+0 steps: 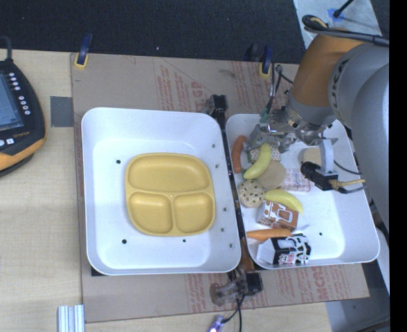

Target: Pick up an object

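Black-and-white carton (pixel 291 250) lying at the right bin's (pixel 349 244) near edge, gripper (pixel 273 135) lowered over a banana (pixel 260 162) at the far side, finger spread cannot be told, yellow tray (pixel 170 193) set in the left bin (pixel 106 185).

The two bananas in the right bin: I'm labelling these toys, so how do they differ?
The upper banana stands nearly upright in the picture, right under the gripper, and looks greenish-yellow. The lower banana lies closer to level, near the bin's middle, and is a brighter yellow. The upper banana touches a beige round piece; the lower banana rests above a brown carton. Both are small curved toys in the right bin.
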Tool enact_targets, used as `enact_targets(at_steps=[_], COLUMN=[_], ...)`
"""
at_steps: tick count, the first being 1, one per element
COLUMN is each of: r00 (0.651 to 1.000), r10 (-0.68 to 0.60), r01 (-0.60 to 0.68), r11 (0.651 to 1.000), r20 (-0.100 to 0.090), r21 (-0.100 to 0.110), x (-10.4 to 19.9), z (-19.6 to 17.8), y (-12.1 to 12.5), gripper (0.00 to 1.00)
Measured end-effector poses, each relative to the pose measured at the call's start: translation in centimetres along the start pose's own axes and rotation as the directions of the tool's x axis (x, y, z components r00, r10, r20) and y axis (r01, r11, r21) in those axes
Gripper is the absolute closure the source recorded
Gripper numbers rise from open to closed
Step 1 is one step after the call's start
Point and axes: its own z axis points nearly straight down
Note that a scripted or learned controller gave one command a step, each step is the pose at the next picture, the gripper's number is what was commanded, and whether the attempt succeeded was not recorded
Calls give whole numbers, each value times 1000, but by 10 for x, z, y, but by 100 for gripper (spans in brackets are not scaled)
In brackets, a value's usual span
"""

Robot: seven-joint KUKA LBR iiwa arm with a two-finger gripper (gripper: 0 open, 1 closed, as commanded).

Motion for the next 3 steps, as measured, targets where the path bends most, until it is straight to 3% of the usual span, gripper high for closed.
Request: enact_targets(at_steps=[1,2,3], r00=[1000,1000,1000], r10=[1,1,7], r01=[-1,-1,-7], r11=[1000,1000,1000], r20=[-1,1,-1], r21=[-6,-3,-7], x=[79,96,93], z=[-90,-97,-134], y=[-48,-61,-83], gripper=[100,100,100])
